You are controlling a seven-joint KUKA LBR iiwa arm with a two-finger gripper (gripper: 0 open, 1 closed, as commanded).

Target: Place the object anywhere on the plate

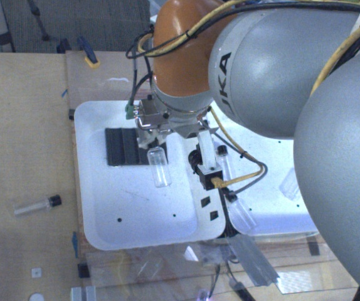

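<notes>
Gripper hangs low over the left bin, near its far edge, a clear tube-like object apparently pinched between its fingers. It hovers just beside the dark flat plate, likely positioned for release there.

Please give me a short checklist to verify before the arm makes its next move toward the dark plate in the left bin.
1. Dark plate lies flat in the left bin: ok.
2. Part of the plate surface is free and visible: ok; its right edge is hidden under the arm.
3. Gripper is over the left bin, near the plate's right edge: ok.
4. A clear, tube-like object shows below the gripper; whether it is clamped between the fingers: cannot tell.
5. That object is over the plate: not ok; it sits just right of the plate, over white bin floor.
6. Yellow cable hangs clear of the plate: ok.
</notes>
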